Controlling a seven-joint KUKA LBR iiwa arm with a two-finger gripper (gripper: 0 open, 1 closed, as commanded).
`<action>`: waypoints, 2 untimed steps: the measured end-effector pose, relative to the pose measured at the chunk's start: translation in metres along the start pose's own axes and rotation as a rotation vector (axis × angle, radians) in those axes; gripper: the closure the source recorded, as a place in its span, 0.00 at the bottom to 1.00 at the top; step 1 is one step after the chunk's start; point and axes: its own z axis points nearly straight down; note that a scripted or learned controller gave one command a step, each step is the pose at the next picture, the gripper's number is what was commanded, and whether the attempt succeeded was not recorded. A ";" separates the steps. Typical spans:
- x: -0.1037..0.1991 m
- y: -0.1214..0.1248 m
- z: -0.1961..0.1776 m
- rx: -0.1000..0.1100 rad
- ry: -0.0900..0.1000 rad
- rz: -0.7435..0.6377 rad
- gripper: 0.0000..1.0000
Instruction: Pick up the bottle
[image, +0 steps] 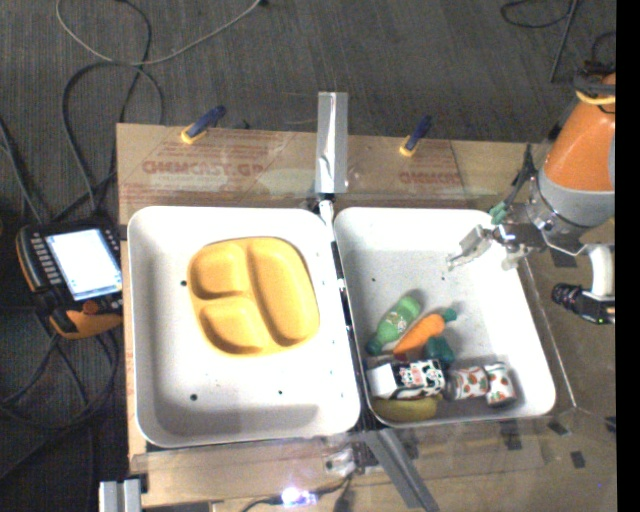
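The bottle is small and green with a pale label. It lies tilted in the right bin, near the bin's left wall and touching an orange carrot. My gripper hangs over the bin's upper right part, well up and to the right of the bottle. It is open, with nothing between its fingers.
Along the right bin's front edge lie a black-and-white carton, a red-and-white can, a strawberry-print pack and a banana. A yellow divided plate rests in the left bin. A handheld pendant sits left of the bench.
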 end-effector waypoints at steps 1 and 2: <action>0.038 -0.017 0.085 0.001 -0.001 0.136 0.00; 0.085 -0.024 0.119 -0.013 -0.008 0.068 0.00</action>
